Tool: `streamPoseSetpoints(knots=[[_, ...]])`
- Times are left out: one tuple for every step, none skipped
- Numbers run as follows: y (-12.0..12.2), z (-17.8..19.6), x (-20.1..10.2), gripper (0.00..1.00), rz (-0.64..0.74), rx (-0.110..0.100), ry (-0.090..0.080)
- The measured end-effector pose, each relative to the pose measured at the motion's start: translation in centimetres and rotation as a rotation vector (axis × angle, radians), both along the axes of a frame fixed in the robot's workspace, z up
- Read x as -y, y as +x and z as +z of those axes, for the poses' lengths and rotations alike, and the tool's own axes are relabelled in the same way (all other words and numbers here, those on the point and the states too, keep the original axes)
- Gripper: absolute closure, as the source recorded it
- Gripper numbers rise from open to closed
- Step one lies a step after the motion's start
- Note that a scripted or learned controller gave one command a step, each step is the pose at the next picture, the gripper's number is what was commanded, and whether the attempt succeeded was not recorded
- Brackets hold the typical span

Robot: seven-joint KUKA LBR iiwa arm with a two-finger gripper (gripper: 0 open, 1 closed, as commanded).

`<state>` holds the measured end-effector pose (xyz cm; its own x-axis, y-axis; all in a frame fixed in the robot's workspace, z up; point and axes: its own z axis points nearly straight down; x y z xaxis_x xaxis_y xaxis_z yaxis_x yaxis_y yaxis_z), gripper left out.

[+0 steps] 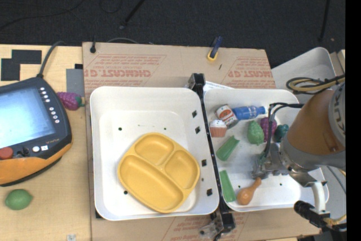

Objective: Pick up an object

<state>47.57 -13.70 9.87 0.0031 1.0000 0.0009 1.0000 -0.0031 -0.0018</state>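
Observation:
My gripper (264,169) is low inside the right bin (287,200), near its middle. The arm's orange band (313,127) leans over the bin's right half and hides what lies under it. Just below and left of the gripper lies an orange-brown drumstick-shaped toy (248,193). A green block (227,148) lies to the gripper's upper left, and a green stick (226,185) rests along the bin's left wall. A green leafy toy (255,132), a purple grape bunch (268,127) and a teal piece (281,131) sit just above the gripper. A red-and-white can (225,115) and a blue bottle (246,112) lie at the back.
The left bin (113,104) holds a yellow divided plate (159,171). A black divider (206,144) with clips runs between the bins. Off the bins to the left sit a control pendant (28,121), a green ball (18,199) and a purple toy (70,100).

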Motion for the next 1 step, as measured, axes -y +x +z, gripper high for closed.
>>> streamPoseSetpoints(knots=[[4.16,-1.04,7.97,1.00,0.001,0.002,-0.003]])
